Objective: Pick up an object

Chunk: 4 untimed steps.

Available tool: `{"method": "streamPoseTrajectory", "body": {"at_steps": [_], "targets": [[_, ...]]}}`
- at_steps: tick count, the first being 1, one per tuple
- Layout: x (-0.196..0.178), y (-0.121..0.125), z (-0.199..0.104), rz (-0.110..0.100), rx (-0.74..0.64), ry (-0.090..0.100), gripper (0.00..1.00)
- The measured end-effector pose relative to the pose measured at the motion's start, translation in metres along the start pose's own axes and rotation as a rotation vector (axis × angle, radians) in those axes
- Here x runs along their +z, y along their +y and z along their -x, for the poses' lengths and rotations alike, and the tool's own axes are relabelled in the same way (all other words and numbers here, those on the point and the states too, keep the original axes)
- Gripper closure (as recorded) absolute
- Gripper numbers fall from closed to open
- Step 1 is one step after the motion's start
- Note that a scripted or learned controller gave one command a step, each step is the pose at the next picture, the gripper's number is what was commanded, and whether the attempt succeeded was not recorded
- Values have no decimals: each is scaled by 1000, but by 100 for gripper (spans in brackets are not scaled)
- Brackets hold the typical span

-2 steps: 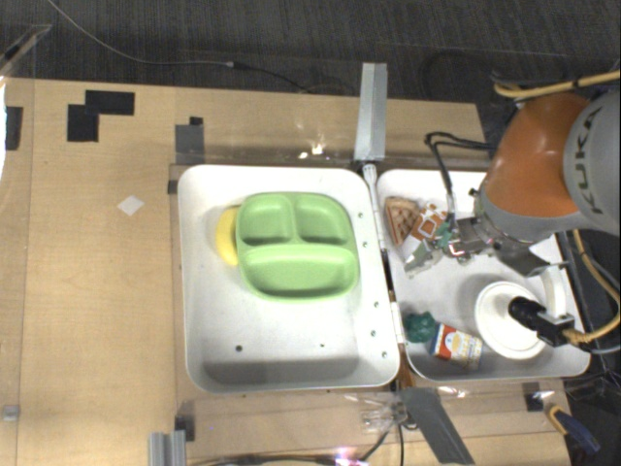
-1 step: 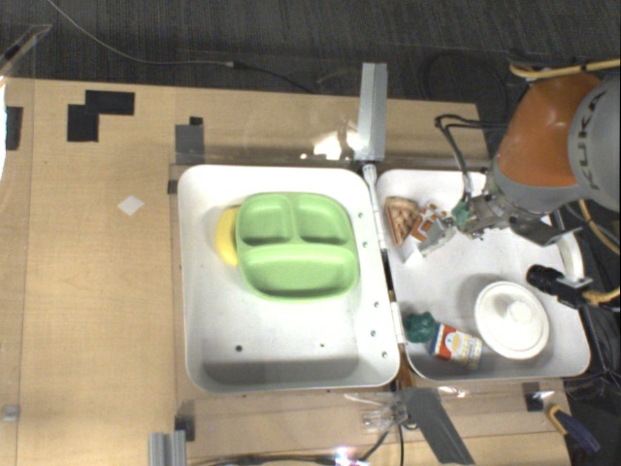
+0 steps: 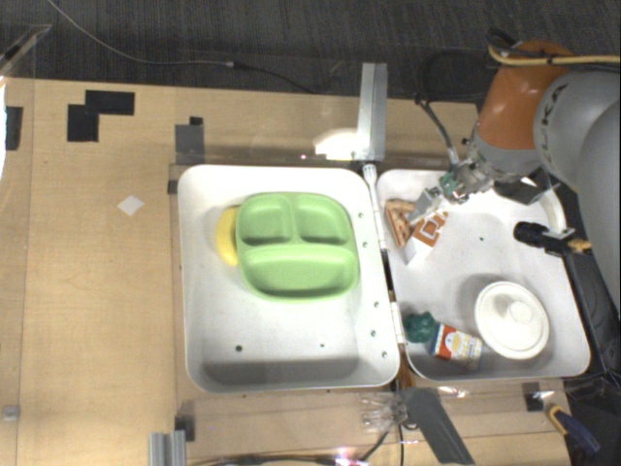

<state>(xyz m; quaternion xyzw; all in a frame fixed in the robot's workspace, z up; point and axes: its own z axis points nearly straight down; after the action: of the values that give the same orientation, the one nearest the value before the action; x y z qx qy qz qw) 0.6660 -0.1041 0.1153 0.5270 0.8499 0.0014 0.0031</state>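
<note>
Two shallow white bins are seen side by side on a tan bench, the left bin (image 3: 199, 289) holding a green divided tray (image 3: 294, 244) laid over a yellow object (image 3: 226, 236). Over the right bin (image 3: 563, 294), the gripper (image 3: 430, 205) is lowered at the far-left corner, its fingers clamped on a small orange-and-white packet (image 3: 427, 226). A white lidded bowl (image 3: 511, 318) and a small bottle (image 3: 444, 339) are left near the front wall.

pale wooden bench (image 3: 97, 289); dark ribbed carpet floor (image 3: 243, 13) beyond
</note>
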Motion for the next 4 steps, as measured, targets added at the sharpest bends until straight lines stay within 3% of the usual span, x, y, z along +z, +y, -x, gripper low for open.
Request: {"method": "streamPoseTrajectory", "body": {"at_steps": [1,2,3,4], "targets": [[18,-20,-20,17,-13,-13,0],[6,-16,-21,25,-15,-16,100],[-72,-17,-106,1,53,1,100],[-83,-47,-79,-2,137,1,100]]}}
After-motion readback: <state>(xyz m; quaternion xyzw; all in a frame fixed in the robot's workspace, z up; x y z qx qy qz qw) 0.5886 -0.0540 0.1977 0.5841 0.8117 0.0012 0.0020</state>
